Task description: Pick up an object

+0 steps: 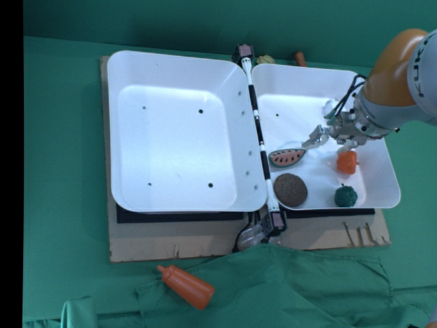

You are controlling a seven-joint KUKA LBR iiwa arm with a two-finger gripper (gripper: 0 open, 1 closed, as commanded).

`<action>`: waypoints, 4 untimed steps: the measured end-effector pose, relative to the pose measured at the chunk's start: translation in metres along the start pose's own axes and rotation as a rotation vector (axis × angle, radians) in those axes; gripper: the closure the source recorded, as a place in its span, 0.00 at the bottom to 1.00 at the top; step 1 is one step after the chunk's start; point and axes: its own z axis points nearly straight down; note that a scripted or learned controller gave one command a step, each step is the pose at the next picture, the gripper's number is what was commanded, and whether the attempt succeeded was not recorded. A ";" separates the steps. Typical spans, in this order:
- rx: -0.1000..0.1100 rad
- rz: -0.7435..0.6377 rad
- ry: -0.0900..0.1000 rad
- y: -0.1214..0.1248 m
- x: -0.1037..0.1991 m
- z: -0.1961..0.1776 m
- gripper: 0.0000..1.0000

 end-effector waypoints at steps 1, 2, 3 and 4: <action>-0.013 0.003 -0.005 0.002 -0.002 -0.017 1.00; -0.006 -0.002 -0.001 0.007 -0.005 -0.062 1.00; -0.007 -0.002 -0.001 0.017 -0.008 -0.112 1.00; -0.006 -0.002 -0.001 0.022 -0.012 -0.159 1.00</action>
